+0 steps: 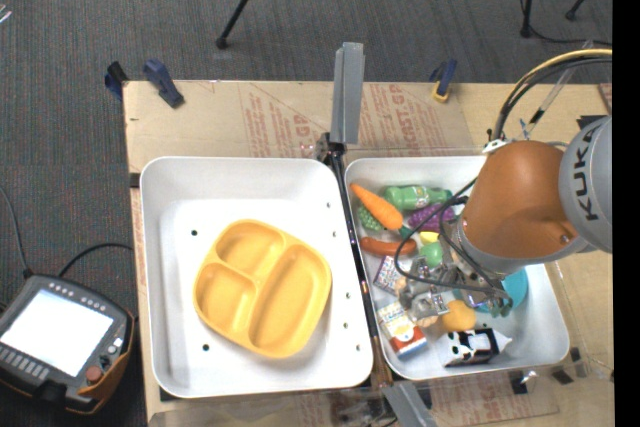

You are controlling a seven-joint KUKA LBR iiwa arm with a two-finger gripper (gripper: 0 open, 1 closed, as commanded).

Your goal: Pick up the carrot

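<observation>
Bench w/ two bins. Claw (437, 298) low in right bin; finger state: cannot tell. Carrot (378, 208) lies up-left of claw, apart. Recommended: lift, re-centre over carrot, approx. crosswise.

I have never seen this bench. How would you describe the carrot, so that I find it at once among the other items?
Look at the right-hand white bin, the crowded one under the arm, not the left bin with the yellow tray. The carrot lies in the far left part of that bin, near the divider, just left of a green item. It is the one bright orange tapered piece with a small green end.
</observation>
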